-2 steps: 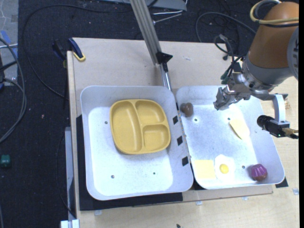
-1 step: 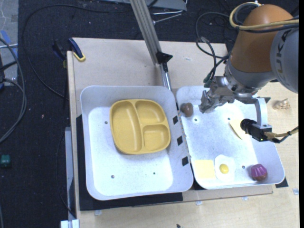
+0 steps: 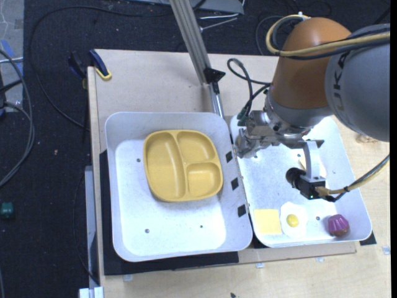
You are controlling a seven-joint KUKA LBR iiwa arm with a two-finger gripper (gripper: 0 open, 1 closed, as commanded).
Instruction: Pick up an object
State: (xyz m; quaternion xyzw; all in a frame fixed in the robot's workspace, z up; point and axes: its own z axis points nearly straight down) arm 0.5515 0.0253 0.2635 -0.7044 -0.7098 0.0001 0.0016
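Objects: cheese slice (image 3: 268,221), fried egg (image 3: 292,219), purple piece (image 3: 338,225), right bin (image 3: 347,160)
Gripper (image 3: 248,143): cannot tell
Left bin (image 3: 124,185): yellow tray (image 3: 183,164)

Grey arm (image 3: 347,73) reaches from right, claw (image 3: 248,143) lowered

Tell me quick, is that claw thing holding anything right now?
Gripper: cannot be told; it hangs over the right bin, away from the toy food along the near edge.

Dark floor (image 3: 49,17) strewn with cables (image 3: 46,98); pale wooden bench (image 3: 149,82).
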